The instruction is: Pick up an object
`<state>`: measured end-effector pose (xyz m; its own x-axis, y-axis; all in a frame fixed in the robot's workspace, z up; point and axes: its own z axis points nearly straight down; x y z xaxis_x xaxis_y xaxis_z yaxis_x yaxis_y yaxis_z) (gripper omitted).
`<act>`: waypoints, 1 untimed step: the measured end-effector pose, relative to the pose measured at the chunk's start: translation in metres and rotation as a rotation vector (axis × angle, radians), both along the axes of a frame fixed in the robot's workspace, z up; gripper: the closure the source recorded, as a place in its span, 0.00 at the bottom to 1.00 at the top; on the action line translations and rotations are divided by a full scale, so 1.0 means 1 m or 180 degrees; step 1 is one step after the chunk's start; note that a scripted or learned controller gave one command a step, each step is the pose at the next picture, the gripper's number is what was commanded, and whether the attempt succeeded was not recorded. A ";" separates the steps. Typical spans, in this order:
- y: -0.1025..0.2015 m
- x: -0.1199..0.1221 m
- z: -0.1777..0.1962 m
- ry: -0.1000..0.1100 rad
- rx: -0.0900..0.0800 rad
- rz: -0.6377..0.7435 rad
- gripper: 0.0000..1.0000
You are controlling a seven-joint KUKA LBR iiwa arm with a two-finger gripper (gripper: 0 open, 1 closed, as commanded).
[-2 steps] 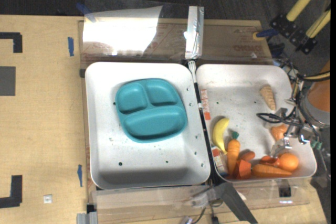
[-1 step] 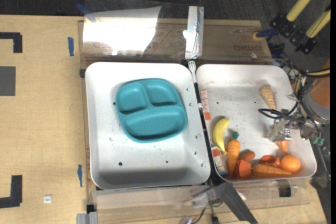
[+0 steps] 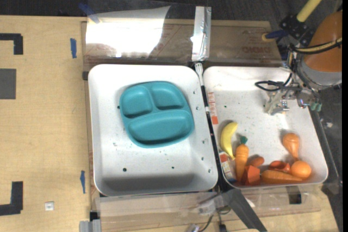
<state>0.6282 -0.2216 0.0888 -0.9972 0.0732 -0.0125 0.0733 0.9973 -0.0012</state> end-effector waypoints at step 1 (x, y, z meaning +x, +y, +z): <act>0.002 0.039 -0.001 0.0002 -0.0004 0.0384 1.00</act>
